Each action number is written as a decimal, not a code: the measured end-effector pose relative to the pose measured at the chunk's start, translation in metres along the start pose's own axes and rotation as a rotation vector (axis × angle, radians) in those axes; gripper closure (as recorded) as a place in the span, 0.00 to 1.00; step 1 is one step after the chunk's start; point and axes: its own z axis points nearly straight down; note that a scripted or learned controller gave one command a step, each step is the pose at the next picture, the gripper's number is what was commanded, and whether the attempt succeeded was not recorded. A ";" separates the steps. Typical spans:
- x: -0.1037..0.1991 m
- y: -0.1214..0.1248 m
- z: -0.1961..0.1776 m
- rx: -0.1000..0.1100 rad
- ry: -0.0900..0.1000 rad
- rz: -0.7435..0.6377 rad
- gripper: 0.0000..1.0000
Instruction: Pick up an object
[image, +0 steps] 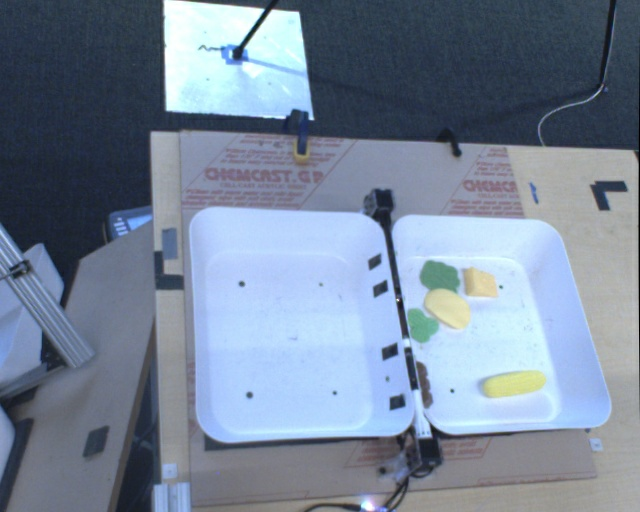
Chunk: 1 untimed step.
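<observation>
Inside the right bin (570, 300), five small objects lie on the white floor: a dark green piece (439, 275), an orange-yellow block (480, 283), a pale yellow oval (447, 308), a small green piece (422, 326) and a long yellow object (514, 384). The long yellow object lies apart from the others, near the front wall, with its long axis almost left to right. I think it is the easiest target, because nothing touches it. About the tool's state I cannot tell. The left bin (215, 330) holds no object.
</observation>
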 end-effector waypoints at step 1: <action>0.058 -0.001 0.097 0.018 0.006 -0.003 1.00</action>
